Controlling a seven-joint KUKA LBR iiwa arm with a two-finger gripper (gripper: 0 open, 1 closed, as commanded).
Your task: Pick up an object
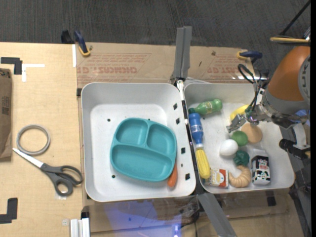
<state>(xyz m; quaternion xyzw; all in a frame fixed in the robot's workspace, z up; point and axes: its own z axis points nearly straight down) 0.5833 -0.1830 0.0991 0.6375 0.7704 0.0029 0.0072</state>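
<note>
The end effector hangs low in the right bin; we cannot tell how it is set. It hovers just above a green ball, beside a white egg. We judge the ball light, smooth and apt to roll; grip across its middle.

The divided tray lies in the left bin. Just right of the tray, past the wall between the bins, a bottle and a corn cob lie in the right bin; left of the tray, scissors and a tape roll rest on the bench.
</note>
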